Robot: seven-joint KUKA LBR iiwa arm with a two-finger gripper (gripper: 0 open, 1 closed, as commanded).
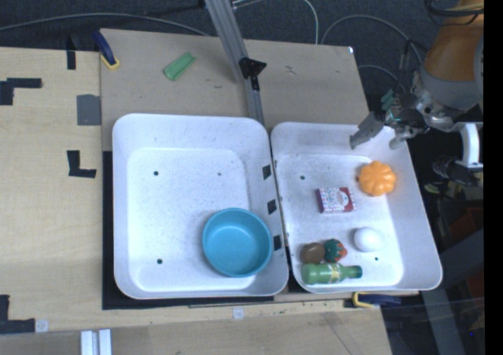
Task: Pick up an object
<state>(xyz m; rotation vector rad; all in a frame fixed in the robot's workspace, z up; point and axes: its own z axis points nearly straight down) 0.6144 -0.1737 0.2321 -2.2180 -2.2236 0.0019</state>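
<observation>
Gripper (pixel 383 133) open, upper right, above orange pumpkin (pixel 377 178); likely slip off rounded skin if closed off-centre.

The arm (pixel 454 47) is cut off at the right edge — the red box (pixel 335 200) print is too small to read.

glossy plastic bowl (pixel 236 241), speckled white bins (pixel 189 127)
</observation>
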